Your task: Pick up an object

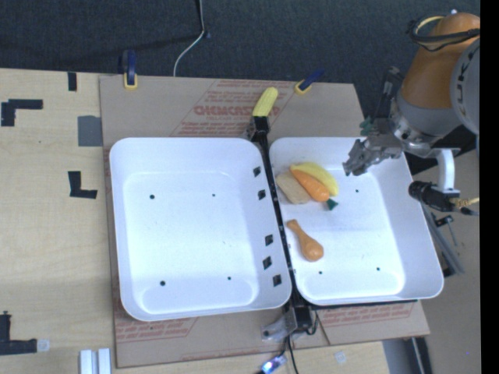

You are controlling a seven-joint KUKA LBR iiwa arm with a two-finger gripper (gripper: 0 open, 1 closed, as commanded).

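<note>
Overhead slanted view of the bench. The grey arm (437, 76) with its orange band entered from the right, its wrist angled down and to the left, so that the gripper (360, 162) hung over the far right part of the right bin (405, 279). The gripper was dark and small in the view; whether its jaws stood wide or narrow could not be told, and nothing was seen between them.

The objects lay in the left half of the right bin. A yellow banana (318, 174) lay furthest from the viewer, just left of the gripper but apart from it. An orange carrot (312, 185) with a green tip lay against the banana's near side, slanting down to the right. A pale tan piece (288, 188) touched the carrot on the left, close to the bin's left wall. An orange drumstick-shaped toy (306, 241) lay nearer, on its own, well apart from the gripper.

The left bin (125, 232) stood beside the right bin, the two meeting along a dark seam. Both rested on a cardboard sheet (218, 109) with red print, clamped at its far edge
</note>
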